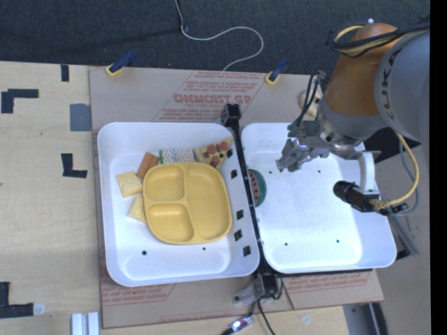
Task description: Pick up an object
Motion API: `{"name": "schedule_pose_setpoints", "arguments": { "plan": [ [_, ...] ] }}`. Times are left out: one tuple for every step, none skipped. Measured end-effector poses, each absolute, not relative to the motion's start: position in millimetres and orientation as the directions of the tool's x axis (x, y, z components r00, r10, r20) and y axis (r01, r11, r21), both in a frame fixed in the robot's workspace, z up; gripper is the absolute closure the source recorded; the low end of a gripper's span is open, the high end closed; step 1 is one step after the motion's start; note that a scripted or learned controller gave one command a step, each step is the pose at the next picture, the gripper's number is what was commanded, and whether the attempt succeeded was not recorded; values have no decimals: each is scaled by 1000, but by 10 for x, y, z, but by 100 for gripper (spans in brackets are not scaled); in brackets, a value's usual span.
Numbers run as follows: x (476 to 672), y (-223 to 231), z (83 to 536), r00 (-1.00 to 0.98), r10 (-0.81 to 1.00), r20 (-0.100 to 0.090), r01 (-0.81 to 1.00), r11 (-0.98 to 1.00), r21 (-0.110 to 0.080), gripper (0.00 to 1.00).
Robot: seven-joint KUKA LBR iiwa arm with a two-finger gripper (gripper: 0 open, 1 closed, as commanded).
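Two shallow white bins sit side by side on the tabletop (42,187), on top of a sheet of cardboard (209,93) with red print on it. Closest to the camera, down at the bottom edge, there's a bit of metal hardware and cabling (255,302) right where the two bins meet.

The left bin (122,260) holds the bulk of the stuff. One big yellow divided plate (187,202) with three compartments takes up the middle. Tucked against its left side are two pale yellow blocks (128,184), one above the other, and an orange-brown piece (147,164) leaning in behind them. Along the plate's far edge there's a speckled greenish flat thing (176,155) and a toy pizza slice (215,150) near the divider.

The right bin (328,250) is mostly bare white floor. One round greenish object (259,187) sits jammed right up against its left wall, partly hidden by the black strip between the bins, so it's hard to say what it is exactly.

The gripper (292,158) hangs over the far-left part of the right bin, up and to the right of that round object and clearly apart from it. Its jaws look slightly spread with nothing between them. Behind it is the arm's orange band (356,68) and grey body, with a black cable fitting (353,194) hanging over the bin's right side.

Farthest back, two blue and yellow clamps (122,63) pin the cardboard, and a thin white cord (223,37) loops over dark carpet.
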State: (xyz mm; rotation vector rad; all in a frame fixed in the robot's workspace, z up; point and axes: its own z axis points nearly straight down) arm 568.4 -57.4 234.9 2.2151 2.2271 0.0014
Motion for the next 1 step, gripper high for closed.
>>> {"name": "schedule_pose_setpoints", "arguments": {
  "plan": [
    [5974,-307,2253,-4,1000,0,1000,4,-1,100]
  ]
}}
